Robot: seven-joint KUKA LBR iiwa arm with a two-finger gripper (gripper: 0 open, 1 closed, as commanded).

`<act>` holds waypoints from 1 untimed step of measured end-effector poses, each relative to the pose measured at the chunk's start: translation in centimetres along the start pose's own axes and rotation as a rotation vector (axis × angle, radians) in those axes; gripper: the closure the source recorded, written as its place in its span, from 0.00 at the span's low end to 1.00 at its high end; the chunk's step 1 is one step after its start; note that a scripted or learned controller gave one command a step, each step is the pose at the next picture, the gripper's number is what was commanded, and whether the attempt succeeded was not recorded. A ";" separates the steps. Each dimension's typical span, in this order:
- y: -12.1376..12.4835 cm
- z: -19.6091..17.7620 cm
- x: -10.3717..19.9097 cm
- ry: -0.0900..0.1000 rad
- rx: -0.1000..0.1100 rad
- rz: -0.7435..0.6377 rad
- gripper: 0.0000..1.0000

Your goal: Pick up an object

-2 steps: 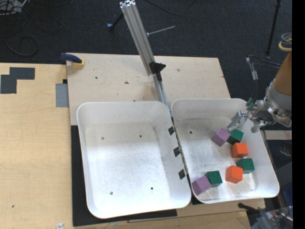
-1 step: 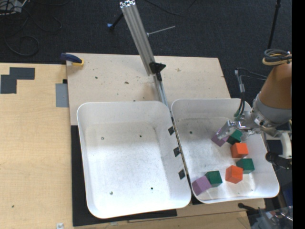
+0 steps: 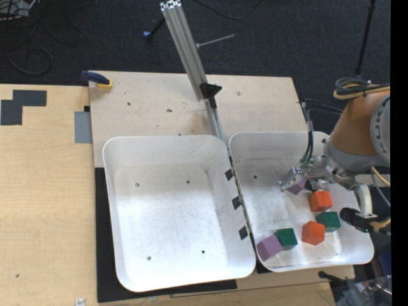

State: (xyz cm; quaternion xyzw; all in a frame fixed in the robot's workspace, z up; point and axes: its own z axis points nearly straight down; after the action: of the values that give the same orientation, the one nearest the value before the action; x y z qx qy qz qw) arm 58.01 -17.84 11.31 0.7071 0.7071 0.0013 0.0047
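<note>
In the right bin [image 3: 268, 152], my gripper [image 3: 298, 176] reaches down from the right at mid-bin. A small purple block [image 3: 295, 187] lies right under its tip, partly covered, and I cannot tell whether it is gripped. Just right of it sits an orange cube [image 3: 320, 201]. Toward the bin's front lie a second orange cube [image 3: 313, 233], a green cube [image 3: 329, 220], another green cube [image 3: 287, 237] and a larger purple block [image 3: 269, 246].
The left bin [image 3: 127, 171] stands beside the right one, with black clips [image 3: 234, 203] along the shared wall. A slanted aluminium bar [image 3: 188, 53] rises behind the bins. The orange-banded arm [image 3: 357, 129] fills the right side.
</note>
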 end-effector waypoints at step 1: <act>0.0 -1.2 -0.1 0.002 0.000 0.007 1.00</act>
State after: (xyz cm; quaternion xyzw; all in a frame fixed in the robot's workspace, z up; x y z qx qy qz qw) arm 58.01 -17.95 12.52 0.7096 0.7046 0.0021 0.0042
